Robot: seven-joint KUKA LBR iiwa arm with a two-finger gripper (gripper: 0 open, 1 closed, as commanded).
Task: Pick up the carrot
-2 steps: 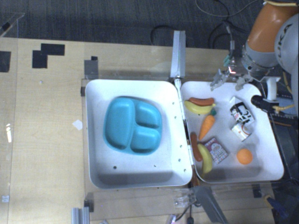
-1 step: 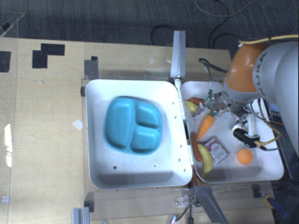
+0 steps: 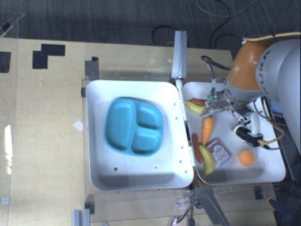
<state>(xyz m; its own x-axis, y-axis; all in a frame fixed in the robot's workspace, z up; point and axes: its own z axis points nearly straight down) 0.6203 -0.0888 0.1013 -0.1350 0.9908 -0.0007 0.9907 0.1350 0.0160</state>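
The orange carrot [image 3: 206, 131] lies in the right bin [image 3: 278, 172], left of its middle, with its thick end toward the back and its tip toward the front. My gripper [image 3: 212, 104] hangs just behind and above the carrot's thick end, below the grey arm with its orange band [image 3: 244, 69]. Nothing can be seen held in it.
A yellow banana [image 3: 194, 108] and a red item [image 3: 197, 101] lie left of the gripper. Near the carrot's tip lie a brown sausage [image 3: 196, 148], another banana [image 3: 207, 160] and a small box [image 3: 218, 152]. An orange [image 3: 245, 158] sits front right. The left bin [image 3: 96, 171] holds a blue divided plate [image 3: 134, 125].
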